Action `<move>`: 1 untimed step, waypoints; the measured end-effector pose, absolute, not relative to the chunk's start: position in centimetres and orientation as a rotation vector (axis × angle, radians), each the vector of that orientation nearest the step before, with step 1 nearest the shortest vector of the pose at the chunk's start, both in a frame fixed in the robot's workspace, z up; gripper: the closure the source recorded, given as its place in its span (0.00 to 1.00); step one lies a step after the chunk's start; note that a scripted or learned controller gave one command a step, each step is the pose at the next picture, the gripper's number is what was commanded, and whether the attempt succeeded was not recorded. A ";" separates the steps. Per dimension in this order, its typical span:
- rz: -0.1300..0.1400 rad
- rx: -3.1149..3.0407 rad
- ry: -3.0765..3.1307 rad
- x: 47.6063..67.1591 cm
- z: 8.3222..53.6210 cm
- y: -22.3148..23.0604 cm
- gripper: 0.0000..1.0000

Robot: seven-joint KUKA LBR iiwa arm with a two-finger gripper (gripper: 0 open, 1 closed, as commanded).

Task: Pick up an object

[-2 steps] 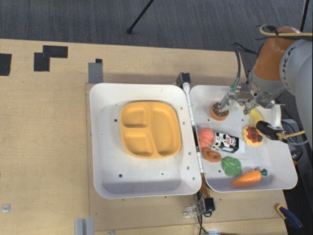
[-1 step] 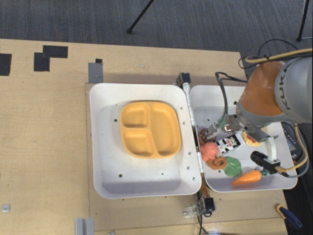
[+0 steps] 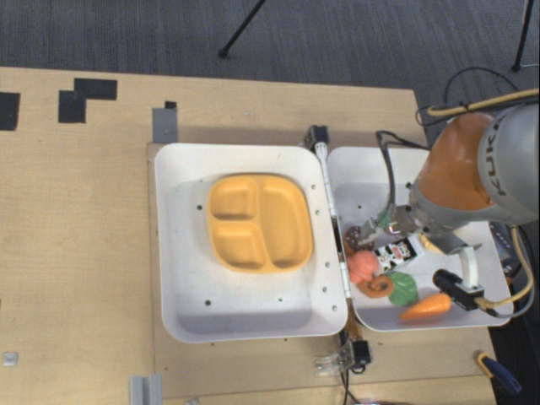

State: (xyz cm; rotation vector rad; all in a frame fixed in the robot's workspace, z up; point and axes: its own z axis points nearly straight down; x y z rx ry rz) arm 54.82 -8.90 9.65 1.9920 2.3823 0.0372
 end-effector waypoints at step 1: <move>0.034 1.783 2.536 53.7 9.7 -9.0 0.00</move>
